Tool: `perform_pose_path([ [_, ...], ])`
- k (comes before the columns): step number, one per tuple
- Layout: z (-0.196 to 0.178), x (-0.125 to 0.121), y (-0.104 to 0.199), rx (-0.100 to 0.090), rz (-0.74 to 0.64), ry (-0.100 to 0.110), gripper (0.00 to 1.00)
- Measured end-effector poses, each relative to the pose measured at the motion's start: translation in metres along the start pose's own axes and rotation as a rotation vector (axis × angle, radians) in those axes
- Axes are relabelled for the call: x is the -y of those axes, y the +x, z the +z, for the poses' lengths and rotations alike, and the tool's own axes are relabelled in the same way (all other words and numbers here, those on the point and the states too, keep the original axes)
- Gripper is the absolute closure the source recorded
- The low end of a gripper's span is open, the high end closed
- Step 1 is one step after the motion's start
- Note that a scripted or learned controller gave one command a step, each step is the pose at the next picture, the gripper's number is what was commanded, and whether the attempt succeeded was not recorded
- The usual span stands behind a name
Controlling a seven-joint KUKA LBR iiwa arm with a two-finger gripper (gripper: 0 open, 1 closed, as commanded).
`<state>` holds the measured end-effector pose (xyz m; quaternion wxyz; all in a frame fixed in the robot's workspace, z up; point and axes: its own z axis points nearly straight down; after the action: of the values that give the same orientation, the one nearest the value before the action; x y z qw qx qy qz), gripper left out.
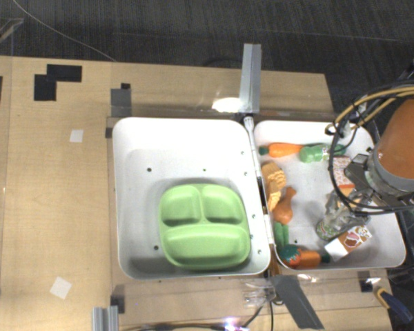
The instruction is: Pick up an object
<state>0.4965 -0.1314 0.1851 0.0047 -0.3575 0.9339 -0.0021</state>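
Note:
The right bin (393, 254) holds several toy foods. An orange carrot (286, 149) with a green top lies at its far side. A tan ridged piece (274, 178) and a brown-orange drumstick (284, 209) lie along its left wall. Another orange and green piece (302, 257) sits in the near left corner. A small white and red carton (350, 241) lies near the front. My gripper (334, 223) hangs low in the right bin, just above and left of the carton. The grey arm with its orange band (403, 150) reaches in from the right.
The left bin (134, 150) holds a green divided plate (203, 223) at its near middle. A red and white packet (340, 172) lies partly under the arm's cables. A metal post (250, 78) stands behind the divider between the bins.

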Motion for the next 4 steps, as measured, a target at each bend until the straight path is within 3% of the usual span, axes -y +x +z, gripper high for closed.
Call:
perform_pose_path([
  [1,-0.044,0.051,-0.057,0.002,-0.140,0.001,1.00],
  [4,-0.081,0.053,-0.065,0.025,-0.136,0.018,1.00],
])
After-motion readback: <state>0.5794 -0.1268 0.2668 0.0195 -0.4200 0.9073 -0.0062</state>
